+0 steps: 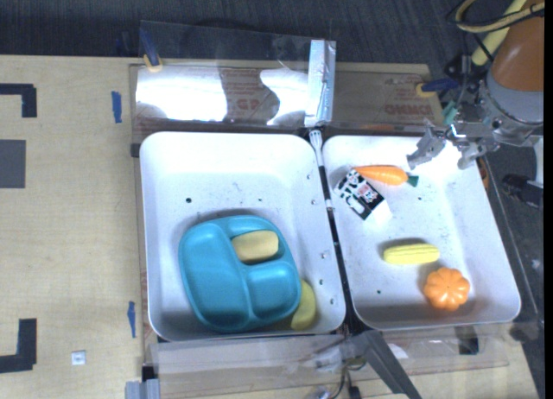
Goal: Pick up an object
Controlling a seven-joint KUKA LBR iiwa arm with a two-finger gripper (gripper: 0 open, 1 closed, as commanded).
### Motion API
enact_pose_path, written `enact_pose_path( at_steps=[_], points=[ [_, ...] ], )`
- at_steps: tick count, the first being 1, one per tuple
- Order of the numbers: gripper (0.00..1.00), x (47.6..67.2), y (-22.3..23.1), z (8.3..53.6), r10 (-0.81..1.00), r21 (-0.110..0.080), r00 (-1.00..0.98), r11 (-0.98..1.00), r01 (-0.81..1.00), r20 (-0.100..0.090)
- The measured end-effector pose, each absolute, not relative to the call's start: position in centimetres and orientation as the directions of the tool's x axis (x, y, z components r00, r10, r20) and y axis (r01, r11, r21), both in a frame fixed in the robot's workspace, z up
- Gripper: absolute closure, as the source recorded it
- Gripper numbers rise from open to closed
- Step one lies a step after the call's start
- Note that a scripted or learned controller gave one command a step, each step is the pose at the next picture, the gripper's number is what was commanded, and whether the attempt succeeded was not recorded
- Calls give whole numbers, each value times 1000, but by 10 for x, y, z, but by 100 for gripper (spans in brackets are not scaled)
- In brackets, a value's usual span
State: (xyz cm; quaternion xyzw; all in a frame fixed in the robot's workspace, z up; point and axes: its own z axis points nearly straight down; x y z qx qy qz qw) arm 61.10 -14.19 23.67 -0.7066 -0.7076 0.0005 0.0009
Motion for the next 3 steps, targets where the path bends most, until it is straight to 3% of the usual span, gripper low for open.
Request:
enact_pose_path(
  at_steps=[1,2,3],
  points=[
    [0,522,-138,87,1000,4,30,-30,1000,0],
    [0,488,-108,88,959,6,-284,284,959,-1],
    [100,490,-108,99,959,12,-283,283,959,-4]
  ],
)
